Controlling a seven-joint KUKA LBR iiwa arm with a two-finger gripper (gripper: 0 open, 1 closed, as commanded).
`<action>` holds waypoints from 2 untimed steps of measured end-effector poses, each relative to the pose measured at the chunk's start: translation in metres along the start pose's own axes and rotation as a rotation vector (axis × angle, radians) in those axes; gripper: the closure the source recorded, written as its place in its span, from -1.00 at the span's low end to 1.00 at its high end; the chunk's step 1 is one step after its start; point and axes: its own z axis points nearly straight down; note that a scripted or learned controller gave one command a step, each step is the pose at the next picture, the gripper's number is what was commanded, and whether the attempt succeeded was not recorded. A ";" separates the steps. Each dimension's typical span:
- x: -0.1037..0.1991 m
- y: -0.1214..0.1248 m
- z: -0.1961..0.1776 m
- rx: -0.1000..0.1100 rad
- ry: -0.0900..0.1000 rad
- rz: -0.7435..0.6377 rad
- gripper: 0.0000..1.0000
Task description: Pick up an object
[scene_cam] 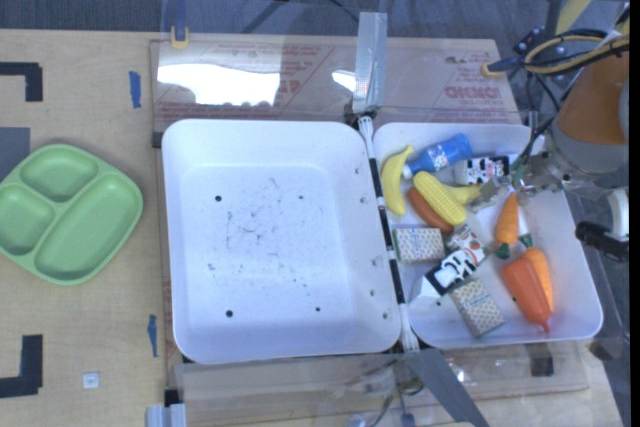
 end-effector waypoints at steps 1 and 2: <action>-0.003 0.000 -0.010 -0.004 -0.010 0.001 1.00; 0.025 0.039 -0.128 0.004 -0.014 0.019 1.00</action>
